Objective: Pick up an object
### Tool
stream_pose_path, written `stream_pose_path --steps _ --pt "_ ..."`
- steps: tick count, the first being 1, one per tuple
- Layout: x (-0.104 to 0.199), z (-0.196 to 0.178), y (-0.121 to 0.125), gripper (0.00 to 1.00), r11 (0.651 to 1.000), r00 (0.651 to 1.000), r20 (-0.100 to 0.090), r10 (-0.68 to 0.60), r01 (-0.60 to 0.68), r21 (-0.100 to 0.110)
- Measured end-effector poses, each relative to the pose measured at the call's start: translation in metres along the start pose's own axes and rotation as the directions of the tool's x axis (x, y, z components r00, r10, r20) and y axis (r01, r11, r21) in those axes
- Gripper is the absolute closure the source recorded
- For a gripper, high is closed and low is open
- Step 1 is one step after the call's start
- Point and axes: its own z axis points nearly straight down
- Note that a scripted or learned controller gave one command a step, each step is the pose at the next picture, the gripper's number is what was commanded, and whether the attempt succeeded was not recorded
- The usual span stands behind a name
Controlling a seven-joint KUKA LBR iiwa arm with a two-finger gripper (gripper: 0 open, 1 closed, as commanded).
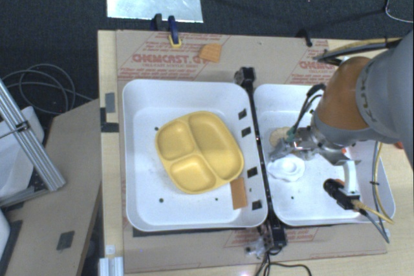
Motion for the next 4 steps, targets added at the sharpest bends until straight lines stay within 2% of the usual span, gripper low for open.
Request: stream_pose_path --steps 4 --pt "0.0 0.0 0.0 0.0 1.0 1.0 0.0 0.0 0.0 0.0"
